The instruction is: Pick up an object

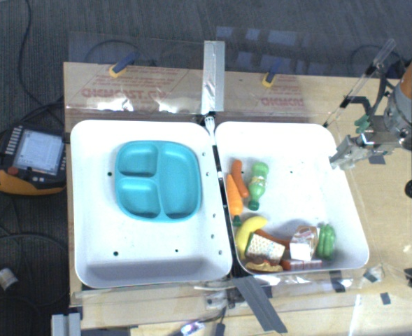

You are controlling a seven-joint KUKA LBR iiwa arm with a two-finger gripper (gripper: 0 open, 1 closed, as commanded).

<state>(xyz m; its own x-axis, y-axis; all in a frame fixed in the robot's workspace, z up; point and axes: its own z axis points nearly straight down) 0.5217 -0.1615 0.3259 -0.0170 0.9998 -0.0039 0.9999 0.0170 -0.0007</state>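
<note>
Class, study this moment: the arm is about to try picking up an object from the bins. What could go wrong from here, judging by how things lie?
1. The banana, a boxed item and the green pepper crowd the right bin's near corner, so a grasp may catch two things or slip.
2. The carrots lie against the bin's left wall, which may block a finger.
3. The gripper sits at the bin's right rim and could clip it descending.

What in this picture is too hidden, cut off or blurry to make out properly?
- Gripper: small and blurred in the camera view; open or shut is unclear.
- Arm: cut off by the right edge.
- Food pile in the right bin: items overlap, so the lower ones are partly covered and hard to name.
- Handheld screen left of the bench: its display is too small to read.
</note>
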